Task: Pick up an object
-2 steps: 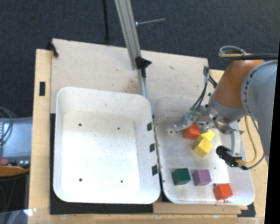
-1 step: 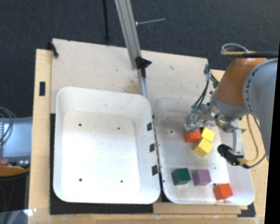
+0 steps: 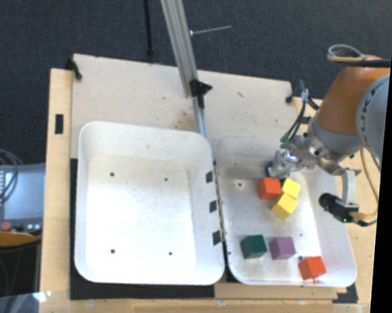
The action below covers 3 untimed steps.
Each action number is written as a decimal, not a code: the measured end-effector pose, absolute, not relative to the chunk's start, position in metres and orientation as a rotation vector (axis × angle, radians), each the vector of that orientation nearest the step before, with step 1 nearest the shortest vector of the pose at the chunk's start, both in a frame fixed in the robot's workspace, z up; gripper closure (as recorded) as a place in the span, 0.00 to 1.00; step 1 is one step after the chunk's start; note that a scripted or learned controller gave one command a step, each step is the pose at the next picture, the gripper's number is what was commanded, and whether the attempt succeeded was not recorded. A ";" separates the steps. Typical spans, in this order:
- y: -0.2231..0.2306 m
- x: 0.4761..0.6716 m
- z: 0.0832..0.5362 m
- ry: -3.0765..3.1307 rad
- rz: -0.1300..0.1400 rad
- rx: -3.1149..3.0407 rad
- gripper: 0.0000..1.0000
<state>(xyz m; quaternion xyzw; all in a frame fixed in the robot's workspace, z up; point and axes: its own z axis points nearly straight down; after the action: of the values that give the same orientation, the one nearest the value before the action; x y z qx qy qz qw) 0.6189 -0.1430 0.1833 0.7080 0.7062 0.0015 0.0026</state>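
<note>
Several small blocks lie in the right bin [image 3: 330, 256]. An orange block [image 3: 269, 188] touches a yellow block [image 3: 291, 188], and a second yellow block [image 3: 284, 206] sits just below them. Near the front are a green block [image 3: 253, 246], a purple block [image 3: 282, 247] and an orange-red block [image 3: 312, 267]. My gripper [image 3: 284, 164] hangs low over the bin's back part, just above the orange and yellow blocks. A bit of blue [image 3: 270, 170] shows at its left side; I cannot tell what it is.
The left bin [image 3: 85, 177] sits beside the right one, their rims meeting at the middle. A slanted aluminium bar [image 3: 181, 42] rises from behind the bins. A black cable connector [image 3: 338, 207] hangs right of the gripper. A small screen unit [image 3: 15, 198] sits off the bench's left.
</note>
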 end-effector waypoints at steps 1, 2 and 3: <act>-0.146 0.617 0.248 2.218 0.007 2.214 1.00; -0.147 0.618 0.260 2.226 0.003 2.212 1.00; -0.092 0.600 0.248 2.228 0.000 2.216 1.00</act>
<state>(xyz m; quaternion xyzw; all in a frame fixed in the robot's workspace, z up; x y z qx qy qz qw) 0.6004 -0.0925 0.2482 0.7051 0.7091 -0.0001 -0.0003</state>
